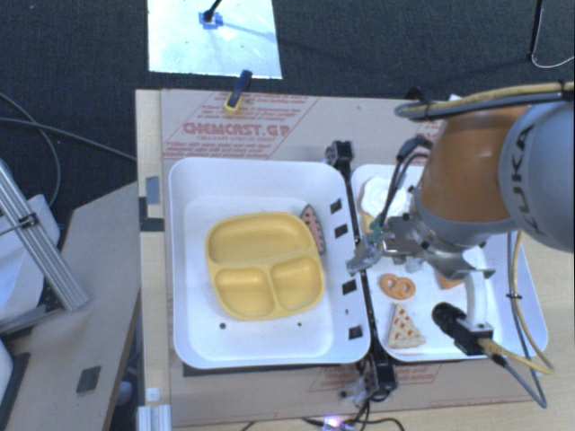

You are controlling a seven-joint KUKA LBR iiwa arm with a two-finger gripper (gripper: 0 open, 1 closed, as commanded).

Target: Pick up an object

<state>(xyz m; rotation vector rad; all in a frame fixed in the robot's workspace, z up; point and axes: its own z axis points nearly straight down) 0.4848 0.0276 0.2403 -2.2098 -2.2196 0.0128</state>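
A brown pretzel (397,286) lies in the right bin (517,326), with a pizza-slice toy (404,327) just in front of it. A small orange piece (449,282) peeks out beside the arm. A slim brown-and-grey piece (313,227) rests in the left bin by the yellow tray. My gripper (377,245) hangs over the left edge of the right bin, just above and left of the pretzel, under the arm's orange band.
A yellow divided tray (264,264) lies in the left bin (193,241). A black divider with clips (352,241) runs between the bins. A black cylinder and cables (460,329) hang off the arm over the right bin's front. A white object (375,196) sits at its back.
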